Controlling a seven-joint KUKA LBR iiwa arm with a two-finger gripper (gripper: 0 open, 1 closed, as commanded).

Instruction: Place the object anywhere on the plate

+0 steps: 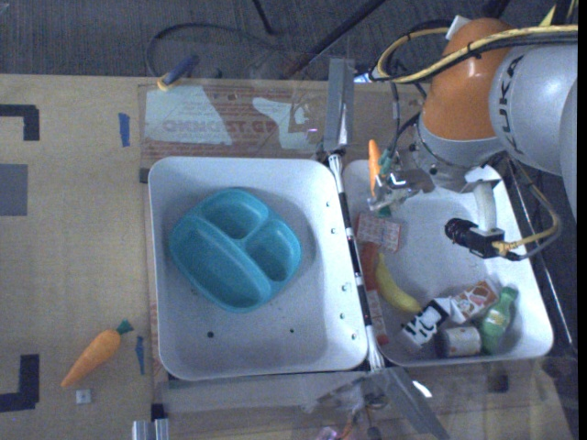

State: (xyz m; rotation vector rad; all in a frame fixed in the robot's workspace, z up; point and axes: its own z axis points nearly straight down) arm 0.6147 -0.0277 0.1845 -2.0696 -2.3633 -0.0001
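Overhead, a tan counter (73, 136) carries two shallow white bins side by side. Left bin (183, 337): one teal divided plate (236, 247), three compartments, nothing on it. Right bin (523, 337): banana (396, 289) near the dividing wall, red-patterned packet (379, 233) beyond it, and at the near end a black-and-white carton (424, 324), an orange carton (475, 299), a green bottle (496, 317) and a grey can (458, 341), clustered and touching. Toy carrot (92, 356) lies on the counter, near left, outside both bins. Blue tape marks (124, 128) and black corner marks (26, 122) on the counter. Dark carpet (138, 7) with stand legs behind. Tool (382, 183) hangs over the right bin's far left corner, an orange piece (374, 161) by it; whether it grips cannot be told.
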